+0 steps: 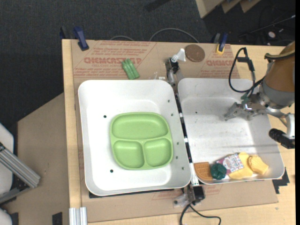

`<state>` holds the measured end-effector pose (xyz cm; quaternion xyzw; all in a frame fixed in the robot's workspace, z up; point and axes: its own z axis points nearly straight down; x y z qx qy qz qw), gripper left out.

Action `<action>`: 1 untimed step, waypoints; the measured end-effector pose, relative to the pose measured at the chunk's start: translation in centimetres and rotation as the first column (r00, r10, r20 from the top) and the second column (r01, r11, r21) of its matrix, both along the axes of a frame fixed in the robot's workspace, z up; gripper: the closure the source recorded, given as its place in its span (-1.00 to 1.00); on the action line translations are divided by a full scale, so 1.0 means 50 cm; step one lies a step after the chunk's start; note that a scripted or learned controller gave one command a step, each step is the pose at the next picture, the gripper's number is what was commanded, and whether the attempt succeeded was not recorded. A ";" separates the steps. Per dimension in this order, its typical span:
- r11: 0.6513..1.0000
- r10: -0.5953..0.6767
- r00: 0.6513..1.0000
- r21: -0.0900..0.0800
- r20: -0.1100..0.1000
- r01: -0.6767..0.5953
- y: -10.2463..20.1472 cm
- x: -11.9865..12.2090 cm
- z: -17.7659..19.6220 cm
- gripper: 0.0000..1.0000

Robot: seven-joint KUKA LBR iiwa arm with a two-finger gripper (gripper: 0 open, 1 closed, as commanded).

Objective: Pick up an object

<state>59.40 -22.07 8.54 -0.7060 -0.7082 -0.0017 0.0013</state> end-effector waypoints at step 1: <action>1.000 0.000 1.000 0.000 0.000 0.000 0.000 -0.019 0.000 -1.00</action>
